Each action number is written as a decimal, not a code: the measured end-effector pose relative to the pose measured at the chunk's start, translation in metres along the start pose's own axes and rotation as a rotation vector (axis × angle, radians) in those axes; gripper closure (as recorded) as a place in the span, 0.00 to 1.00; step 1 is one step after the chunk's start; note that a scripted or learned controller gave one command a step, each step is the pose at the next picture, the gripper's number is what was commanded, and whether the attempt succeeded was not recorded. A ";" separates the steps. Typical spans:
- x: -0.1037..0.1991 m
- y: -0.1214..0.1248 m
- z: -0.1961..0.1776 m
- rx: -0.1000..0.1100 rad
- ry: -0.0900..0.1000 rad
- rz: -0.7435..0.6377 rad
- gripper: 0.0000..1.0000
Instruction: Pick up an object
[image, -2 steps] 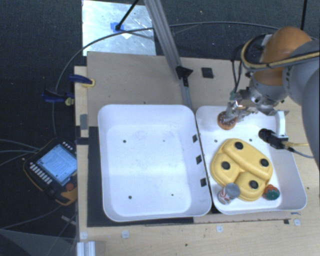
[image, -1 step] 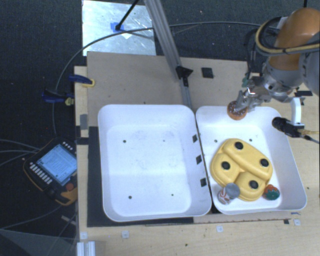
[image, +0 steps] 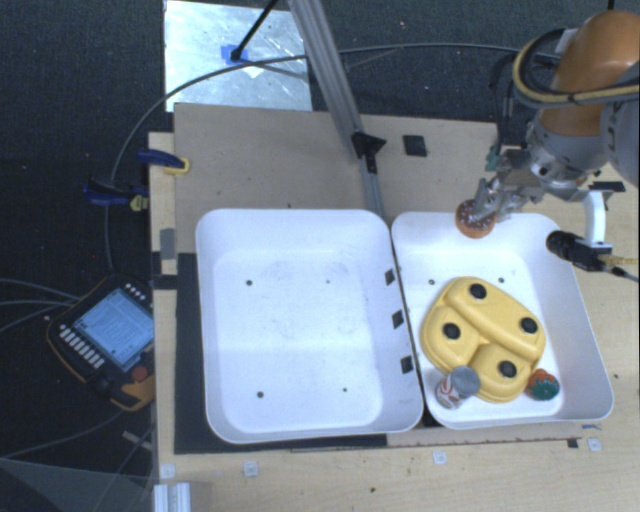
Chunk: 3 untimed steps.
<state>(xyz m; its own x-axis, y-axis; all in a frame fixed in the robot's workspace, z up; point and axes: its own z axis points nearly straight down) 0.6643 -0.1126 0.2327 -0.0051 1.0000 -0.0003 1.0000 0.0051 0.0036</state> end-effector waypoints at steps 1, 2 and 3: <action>0.053 -0.015 -0.006 0.002 0.002 -0.004 1.00; 0.100 -0.033 0.005 0.004 0.002 -0.003 1.00; 0.145 -0.067 0.003 0.005 0.002 -0.004 1.00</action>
<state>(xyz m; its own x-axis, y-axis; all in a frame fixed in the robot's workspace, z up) 0.5962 0.0317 0.2298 -0.0089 1.0000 0.0021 1.0000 0.0089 -0.0016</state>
